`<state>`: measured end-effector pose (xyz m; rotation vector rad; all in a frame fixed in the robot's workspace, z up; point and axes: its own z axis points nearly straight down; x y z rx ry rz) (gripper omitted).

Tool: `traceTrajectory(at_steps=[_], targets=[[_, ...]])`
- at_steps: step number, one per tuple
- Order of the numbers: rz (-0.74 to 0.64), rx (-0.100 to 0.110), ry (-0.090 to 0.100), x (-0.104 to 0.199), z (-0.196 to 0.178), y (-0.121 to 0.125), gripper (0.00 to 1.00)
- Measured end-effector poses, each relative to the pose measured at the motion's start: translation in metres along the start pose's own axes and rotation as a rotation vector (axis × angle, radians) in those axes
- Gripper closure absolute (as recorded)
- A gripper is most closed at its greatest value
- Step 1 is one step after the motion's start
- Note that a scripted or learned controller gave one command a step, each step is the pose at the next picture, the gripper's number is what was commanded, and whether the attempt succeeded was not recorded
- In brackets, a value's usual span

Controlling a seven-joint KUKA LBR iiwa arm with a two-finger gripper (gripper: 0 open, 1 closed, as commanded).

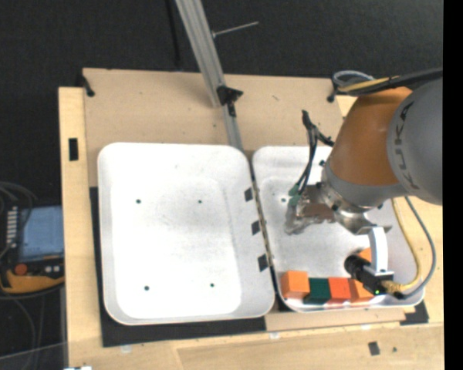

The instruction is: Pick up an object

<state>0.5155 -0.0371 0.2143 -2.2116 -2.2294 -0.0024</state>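
A: Worktop, tan board, carrying two white bins. Left bin lies well to the tool's left. Right bin sits under the arm.

B: Tool?

A: Hangs low over the right bin's middle, likely set there for a pick. How far open, and whether it has anything: cannot tell.

B: Stock?

A: Blocks, orange, green, orange, in a row against the near wall, below and just right of the tool, apart from it. Probably slid there; wall crowds a grasp.
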Motion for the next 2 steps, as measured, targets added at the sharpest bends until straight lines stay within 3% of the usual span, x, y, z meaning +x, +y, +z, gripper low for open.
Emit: traceTrajectory(at_steps=[2], targets=[[-0.001,-0.001,0.0,0.11,-0.01,0.004,1.0]])
